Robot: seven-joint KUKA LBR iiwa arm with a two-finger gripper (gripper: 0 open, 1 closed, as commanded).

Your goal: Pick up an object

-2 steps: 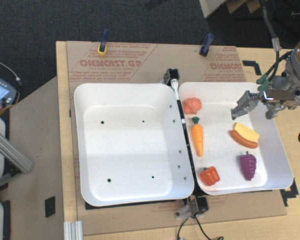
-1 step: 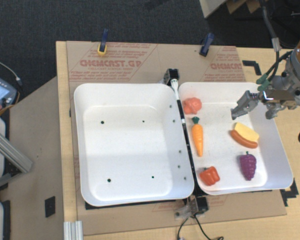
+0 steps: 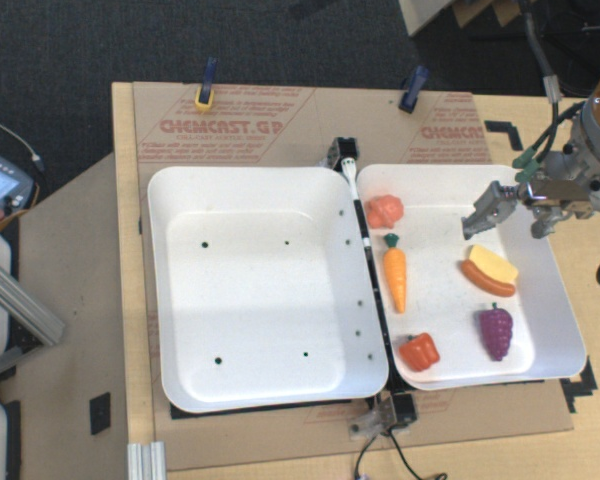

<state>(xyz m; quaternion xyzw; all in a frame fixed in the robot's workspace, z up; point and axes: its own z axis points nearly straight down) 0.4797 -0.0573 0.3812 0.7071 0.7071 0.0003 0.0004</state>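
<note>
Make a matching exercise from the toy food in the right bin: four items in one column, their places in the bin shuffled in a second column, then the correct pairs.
Items:
1. carrot
2. grapes
3. pink lumpy piece
4. sandwich wedge

Places in the right bin:
A. far corner beside the divider
B. near side, toward the arm
C. lying lengthwise along the divider, mid-bin
D. mid-bin, just below the hand

Pairs: 1-C, 2-B, 3-A, 4-D
</note>
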